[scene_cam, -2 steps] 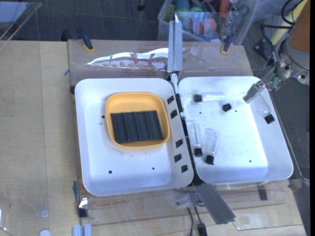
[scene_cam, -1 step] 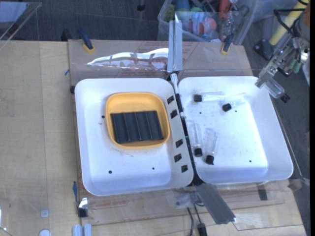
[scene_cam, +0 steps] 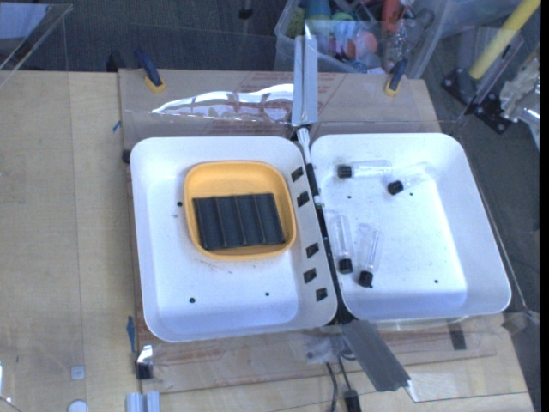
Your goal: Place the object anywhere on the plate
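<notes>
Arm [scene_cam: 512, 91] perhaps at upper-right edge

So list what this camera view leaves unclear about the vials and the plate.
- Clear vials in the right bin: see-through against white, so their outlines and exact number are hard to tell; the black caps stand out.
- Yellow plate in the left bin: the dark ridged block hides its middle.
- What the block is: too little detail to tell.

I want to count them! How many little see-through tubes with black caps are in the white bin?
4, all in the right bin: one tube at the top, another beside it, and two lower down, side by side.
</notes>
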Controlling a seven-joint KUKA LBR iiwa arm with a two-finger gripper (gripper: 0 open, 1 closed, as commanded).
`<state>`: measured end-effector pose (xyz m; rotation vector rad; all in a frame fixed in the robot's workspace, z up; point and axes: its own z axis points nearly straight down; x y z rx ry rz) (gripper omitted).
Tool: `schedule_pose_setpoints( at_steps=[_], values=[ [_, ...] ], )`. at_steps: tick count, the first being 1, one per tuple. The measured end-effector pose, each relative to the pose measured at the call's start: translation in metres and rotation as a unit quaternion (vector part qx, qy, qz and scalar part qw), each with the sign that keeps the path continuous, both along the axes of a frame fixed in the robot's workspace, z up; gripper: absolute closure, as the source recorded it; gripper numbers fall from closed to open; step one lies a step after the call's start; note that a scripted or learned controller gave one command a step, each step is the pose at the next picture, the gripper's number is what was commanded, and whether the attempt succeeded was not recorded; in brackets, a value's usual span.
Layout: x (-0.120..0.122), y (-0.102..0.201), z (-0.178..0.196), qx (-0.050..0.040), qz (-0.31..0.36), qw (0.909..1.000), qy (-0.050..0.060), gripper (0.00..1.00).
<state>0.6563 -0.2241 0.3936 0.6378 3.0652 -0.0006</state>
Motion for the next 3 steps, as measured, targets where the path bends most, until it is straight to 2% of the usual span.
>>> schedule_pose_setpoints(
  at_steps=[1,2,3],
  values=[
    [0.001,0.002,0.013,-0.0012,0.171,0.9852,0.000,1.00],
    [0.004,0.002,-0.006,-0.0005,0.331,0.9435,0.003,1.00],
    [-0.005,0.002,0.044,-0.0034,0.421,0.9070,0.000,1.00]
  ],
)
